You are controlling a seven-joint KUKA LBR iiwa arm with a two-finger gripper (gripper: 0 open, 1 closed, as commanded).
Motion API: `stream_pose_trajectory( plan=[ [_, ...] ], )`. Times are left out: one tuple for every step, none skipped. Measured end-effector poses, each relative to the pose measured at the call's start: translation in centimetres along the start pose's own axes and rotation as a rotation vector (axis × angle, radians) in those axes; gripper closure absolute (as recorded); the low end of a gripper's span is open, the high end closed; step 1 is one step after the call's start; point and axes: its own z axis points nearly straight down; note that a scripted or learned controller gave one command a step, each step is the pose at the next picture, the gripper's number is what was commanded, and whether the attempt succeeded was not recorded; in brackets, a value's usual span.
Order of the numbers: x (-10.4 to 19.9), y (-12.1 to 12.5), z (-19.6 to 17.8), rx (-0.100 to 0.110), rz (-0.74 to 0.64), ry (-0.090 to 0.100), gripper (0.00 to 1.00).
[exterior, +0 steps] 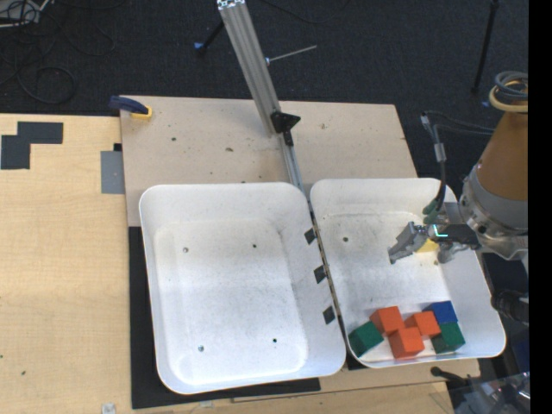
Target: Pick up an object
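Over the right bin (362,198) my gripper (404,247) hangs low, grey fingers pointing left, and they stand a little apart with nothing between them that I can see. Just behind them a small yellow block (426,247) peeks out, mostly hidden by my wrist, so its shape is hard to make out and I cannot tell whether it touches me. My arm (507,166) is cut off at the right edge, orange band above grey metal, with a thin cable (442,164) arching over it.

Near the bin's front corner sits a tight cluster of cubes: two orange blocks (398,330) pressed together with a third (426,322) beside them, one green block (366,338) at the left, another green one (448,341) at the right and a blue block (443,311) behind it. They look matte with hard edges, and they overlap too closely to separate cleanly.

Both bins are glossy white plastic with rounded rims and scuffed grey floors; the left bin (172,210) lies alongside, touching. A ribbed aluminium rail (250,63) slants across the pale wooden surface (198,141) behind.
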Motion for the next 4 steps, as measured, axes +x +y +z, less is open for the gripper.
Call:
stream_pose_trajectory(
  plan=[
    [-0.2,0.0,-0.2,-0.004,0.006,-0.001,0.00],
    [-0.2,-0.2,6.3,0.004,0.003,0.001,0.00],
    [-1.0,-0.4,11.2,0.003,0.003,0.001,0.00],
    [-1.2,-0.4,17.6,0.004,0.003,0.001,0.00]
  ],
)
